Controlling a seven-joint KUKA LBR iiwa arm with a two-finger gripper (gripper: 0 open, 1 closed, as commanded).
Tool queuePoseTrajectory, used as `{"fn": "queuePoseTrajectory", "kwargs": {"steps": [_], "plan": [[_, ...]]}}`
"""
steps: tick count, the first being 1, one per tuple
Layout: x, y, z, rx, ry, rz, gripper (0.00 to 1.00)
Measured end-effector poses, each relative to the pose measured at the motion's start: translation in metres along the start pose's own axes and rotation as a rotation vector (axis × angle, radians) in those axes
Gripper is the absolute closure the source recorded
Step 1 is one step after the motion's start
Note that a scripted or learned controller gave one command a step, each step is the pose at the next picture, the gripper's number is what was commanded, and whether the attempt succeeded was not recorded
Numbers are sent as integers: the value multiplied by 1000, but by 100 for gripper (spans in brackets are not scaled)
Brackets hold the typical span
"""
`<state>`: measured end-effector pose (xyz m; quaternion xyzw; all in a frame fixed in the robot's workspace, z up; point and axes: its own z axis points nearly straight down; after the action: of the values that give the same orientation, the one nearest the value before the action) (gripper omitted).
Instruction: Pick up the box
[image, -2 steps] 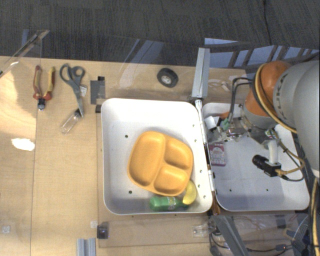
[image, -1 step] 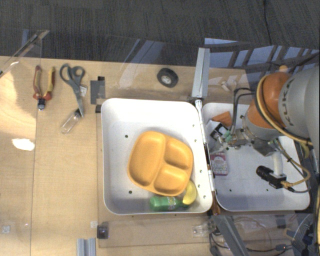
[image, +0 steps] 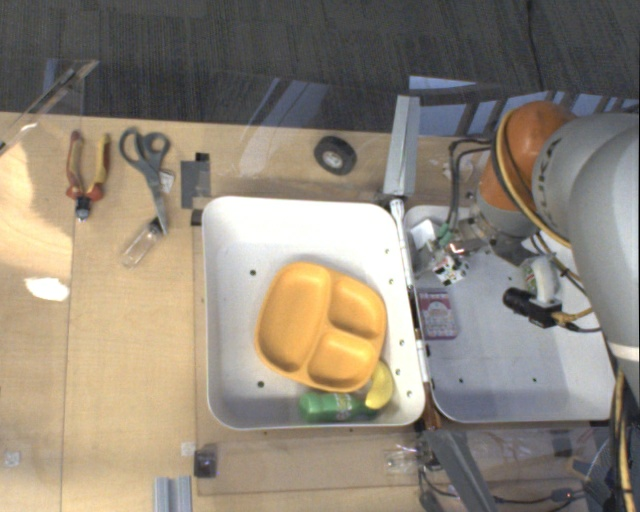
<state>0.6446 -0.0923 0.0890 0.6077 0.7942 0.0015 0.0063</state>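
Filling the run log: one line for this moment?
claw: above right bin's left end | box: flat in right bin, ungrasped | left bin: yellow tray

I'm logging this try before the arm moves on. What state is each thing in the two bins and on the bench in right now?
box: lying flat in the right bin, by its left wall, not gripped.
gripper: low over the right bin's upper left corner, just above the box.
orange tray: right side up in the left bin.
green bottle: on its side, partly under the tray.
scissors: closed, on the bench.
pliers: closed, on the bench.
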Motion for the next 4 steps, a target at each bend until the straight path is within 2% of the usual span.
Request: {"fn": "queuePoseTrajectory", "kwargs": {"steps": [1, 2, 3, 4], "plan": [[11, -43, -1, -1, 1, -125, 0], [23, -85, -42, 4, 6, 130, 0], [36, -148, -3, -5, 3, 105, 0], [34, -145, -14, -13, -2, 103, 100]]}}
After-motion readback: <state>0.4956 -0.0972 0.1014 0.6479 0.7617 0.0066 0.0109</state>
